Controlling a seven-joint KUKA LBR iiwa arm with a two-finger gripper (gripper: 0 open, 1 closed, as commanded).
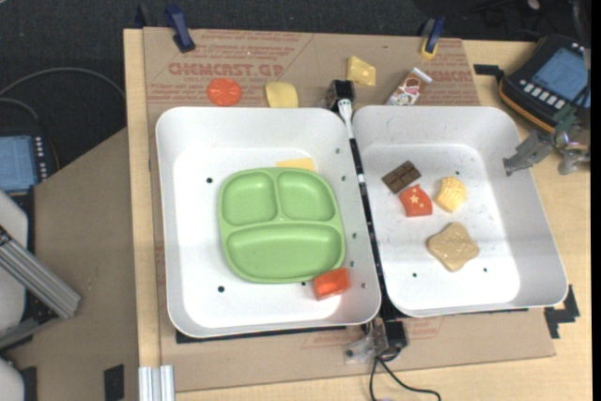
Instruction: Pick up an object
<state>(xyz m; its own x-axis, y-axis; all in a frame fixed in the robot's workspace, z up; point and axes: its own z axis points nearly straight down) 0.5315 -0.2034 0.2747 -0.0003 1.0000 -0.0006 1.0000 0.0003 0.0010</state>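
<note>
Objects lay in the right bin: a brown block, red piece, yellow corn and tan biscuit. The gripper hovered at that bin's right rim, its grip impossible to judge.

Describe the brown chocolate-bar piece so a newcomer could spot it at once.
Start at the right bin, where four small items cluster left of centre. The chocolate piece is the one farthest back, just behind the red block and left of the yellow corn. It alone is dark brown, flat and rectangular.
</note>
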